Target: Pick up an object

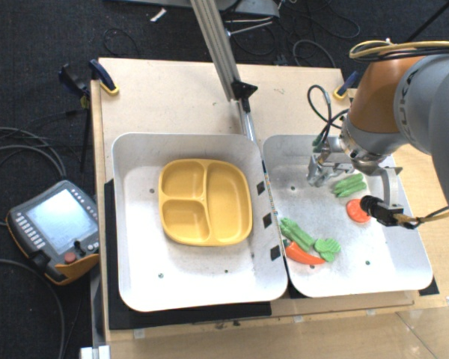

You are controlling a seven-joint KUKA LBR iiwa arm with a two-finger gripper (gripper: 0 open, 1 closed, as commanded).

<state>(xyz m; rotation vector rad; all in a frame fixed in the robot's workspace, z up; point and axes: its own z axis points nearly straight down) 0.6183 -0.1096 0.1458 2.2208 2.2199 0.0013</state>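
Gripper (pixel 319 172) hangs low over the right bin (pixel 404 271), near its back left part, fingers pointing down at bare floor. Jaws: can't tell whether wide or narrow, the metal tips are too small and blur together w/ the grey wrist above. Nothing visible between them, so no hold claimed.

Closest candidate is the green piece (pixel 349 185), just beside the gripper on its right, lying flat at a tilt. Next out: the red-orange disc (pixel 358 210), near the green piece, close to a black bracket hanging off the arm. Further toward the front: a green pod-like piece (pixel 298 235), a small green ridged piece (pixel 328 246) and an orange carrot-like piece (pixel 303 256), all touching or nearly so, bunched by the divider btw bins. Left bin (pixel 135 275) carries a yellow divided tray (pixel 206 201), well apart from the arm.

Risks, as I judge them:
- Tips sit off the green piece, not over it; closing here prob grabs air.
- A sideways nudge could shove the piece toward the disc instead of trapping it.
- Piece is low and flat, so fingers may ride over it or pinch an edge and drop it on lift.
- Front cluster is packed; a grab there may take two items or flick one out.
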